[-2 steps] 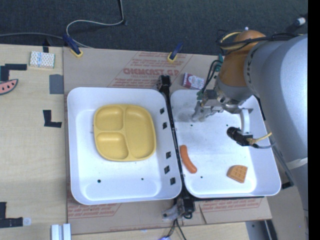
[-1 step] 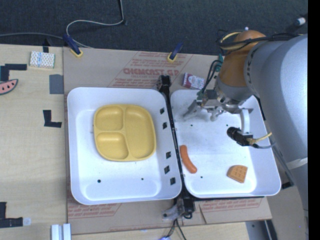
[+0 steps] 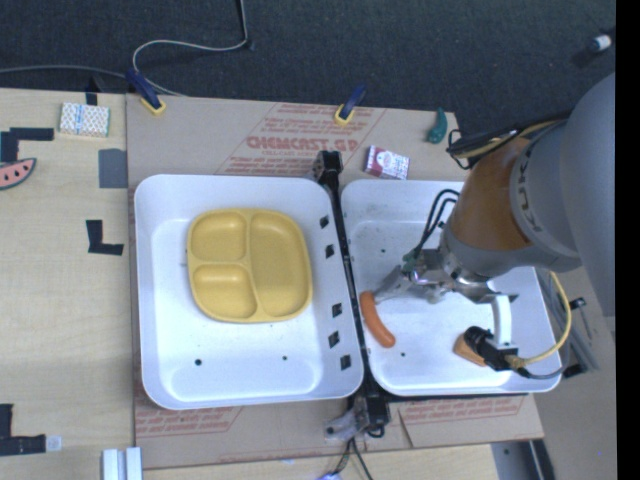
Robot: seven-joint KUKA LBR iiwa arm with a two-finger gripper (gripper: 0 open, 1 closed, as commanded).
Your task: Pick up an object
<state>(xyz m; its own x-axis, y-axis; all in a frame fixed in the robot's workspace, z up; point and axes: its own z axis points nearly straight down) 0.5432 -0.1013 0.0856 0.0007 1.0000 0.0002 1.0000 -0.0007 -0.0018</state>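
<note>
Object: small orange sausage-shaped toy (image 3: 377, 320), lying just left of and below claw.
Claw (image 3: 392, 280): low in right white plastic bin (image 3: 420, 373); finger state cannot be told.
Yellow divided plate (image 3: 249, 264): far left of claw.

Plate (image 3: 248, 265) in left bin (image 3: 160, 358)

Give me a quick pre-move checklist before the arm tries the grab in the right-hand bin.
1. Target in view: ok. The orange sausage-shaped object lies in the right bin, near its left wall.
2. Gripper over the right bin, close above and right of the object: ok.
3. Object between the fingers: not ok; it lies beside the gripper, not in it.
4. Finger opening: cannot tell; the wrist hides it.
5. Room on the left: not ok; the object sits close to the divider between bins.
6. Left bin untouched: ok; the yellow divided plate sits there, apart from the arm.
</note>
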